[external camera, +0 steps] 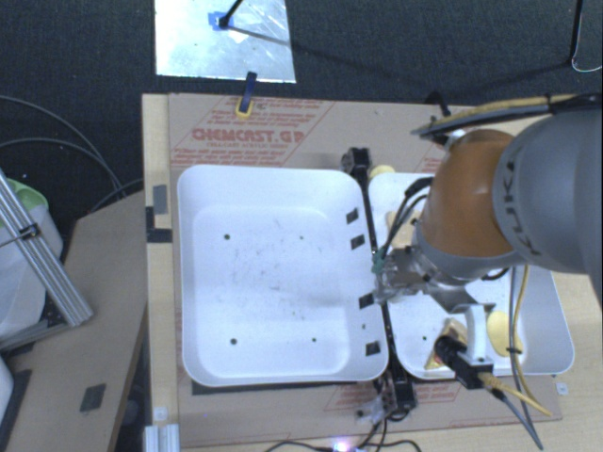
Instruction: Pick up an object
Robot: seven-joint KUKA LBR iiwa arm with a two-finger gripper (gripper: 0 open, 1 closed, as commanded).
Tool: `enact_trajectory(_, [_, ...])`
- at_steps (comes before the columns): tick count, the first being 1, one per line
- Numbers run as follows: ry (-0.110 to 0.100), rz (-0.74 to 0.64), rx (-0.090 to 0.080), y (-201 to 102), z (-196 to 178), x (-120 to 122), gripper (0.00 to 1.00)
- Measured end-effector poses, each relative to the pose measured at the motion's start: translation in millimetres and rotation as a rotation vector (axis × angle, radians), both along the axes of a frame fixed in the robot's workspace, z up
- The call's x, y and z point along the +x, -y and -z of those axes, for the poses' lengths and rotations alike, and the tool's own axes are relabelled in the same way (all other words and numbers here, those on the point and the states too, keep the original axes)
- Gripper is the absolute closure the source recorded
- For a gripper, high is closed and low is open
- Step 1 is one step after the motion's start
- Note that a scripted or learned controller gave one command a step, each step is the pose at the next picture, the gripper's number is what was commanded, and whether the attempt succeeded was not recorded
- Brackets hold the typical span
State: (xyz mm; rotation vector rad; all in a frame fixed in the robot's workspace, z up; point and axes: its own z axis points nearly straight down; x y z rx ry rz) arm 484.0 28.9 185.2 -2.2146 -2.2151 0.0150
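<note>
My arm's orange-banded wrist (pixel 466 205) hangs over the right bin (pixel 556 347) and hides most of its floor. The gripper (pixel 394 285) sits low at that bin's left side, close to the wall shared with the left bin (pixel 273 271). A yellow rounded object (pixel 499 329) lies in the right bin toward its front, just right of the gripper assembly and partly covered by it. A pale cream object (pixel 382 171) peeks out at the right bin's far left corner. I see nothing between the gripper's parts that show.
Black clips (pixel 358 243) line the wall between the two bins. The bins rest on a cardboard sheet (pixel 264 130). A shiny metal plate (pixel 224 26) lies on the dark floor beyond the bench. An aluminium frame (pixel 38 252) stands at the far left.
</note>
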Motion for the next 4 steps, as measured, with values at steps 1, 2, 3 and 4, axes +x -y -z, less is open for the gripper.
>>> enact_trajectory(1, [0.036,-0.009,0.005,-54,-235,48,1.00])
enact_trajectory(2, [0.012,-0.006,0.001,-67,-205,1,1.00])
enact_trajectory(3, [0.016,0.001,0.000,-49,-191,37,1.00])
enact_trajectory(4, [0.015,-0.007,0.001,-116,-177,38,1.00])
